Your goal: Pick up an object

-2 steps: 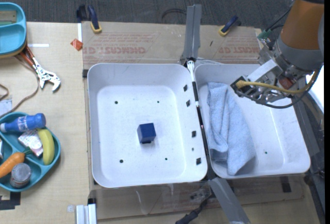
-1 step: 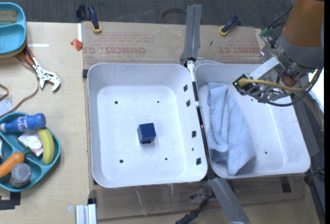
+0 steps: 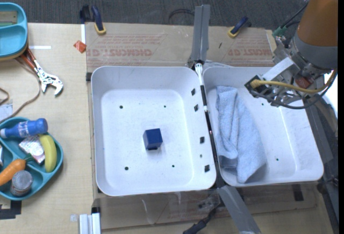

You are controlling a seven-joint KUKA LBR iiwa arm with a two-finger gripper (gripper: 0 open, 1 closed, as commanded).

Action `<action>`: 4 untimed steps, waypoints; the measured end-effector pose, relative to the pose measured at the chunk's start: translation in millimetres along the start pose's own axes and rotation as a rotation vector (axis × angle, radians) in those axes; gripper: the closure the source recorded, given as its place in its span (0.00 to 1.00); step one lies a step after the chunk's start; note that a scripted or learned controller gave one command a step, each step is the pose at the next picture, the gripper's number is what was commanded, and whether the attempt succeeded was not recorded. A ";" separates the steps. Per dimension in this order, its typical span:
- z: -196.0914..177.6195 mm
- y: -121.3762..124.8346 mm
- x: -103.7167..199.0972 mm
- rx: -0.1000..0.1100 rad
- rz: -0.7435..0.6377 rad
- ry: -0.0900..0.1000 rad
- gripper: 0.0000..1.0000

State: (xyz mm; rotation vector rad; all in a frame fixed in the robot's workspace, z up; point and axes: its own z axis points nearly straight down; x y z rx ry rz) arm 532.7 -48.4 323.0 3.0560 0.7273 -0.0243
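Status: pick not begun. Blue cube (image 3: 152, 139) is lying mid left bin (image 3: 102, 120); grey towel (image 3: 236, 133) is occupying right bin (image 3: 301, 168). Gripper (image 3: 274, 93) is hovering at towel's two o'clock, carrying nothing; finger state: cannot tell.

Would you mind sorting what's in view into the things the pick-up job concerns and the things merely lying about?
For the job: blue block in the left bin; grey towel in the right bin; gripper.

Lying about: wrench, banana, bottle, orange clamps.

Blue cube (image 3: 153, 139) in left bin (image 3: 107, 87). Grey towel (image 3: 236, 133) in right bin (image 3: 301, 163). Gripper (image 3: 267, 90) above right bin.
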 end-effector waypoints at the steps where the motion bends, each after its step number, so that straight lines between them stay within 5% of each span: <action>1: -7.4 1.0 -0.5 0.001 -0.002 -0.005 1.00; 2: 4.5 -69.4 -8.8 -0.002 0.032 0.010 1.00; 3: 24.4 -7.6 17.2 -0.005 -0.352 0.010 1.00; 4: 30.6 45.3 -37.1 -0.005 -0.527 0.010 1.00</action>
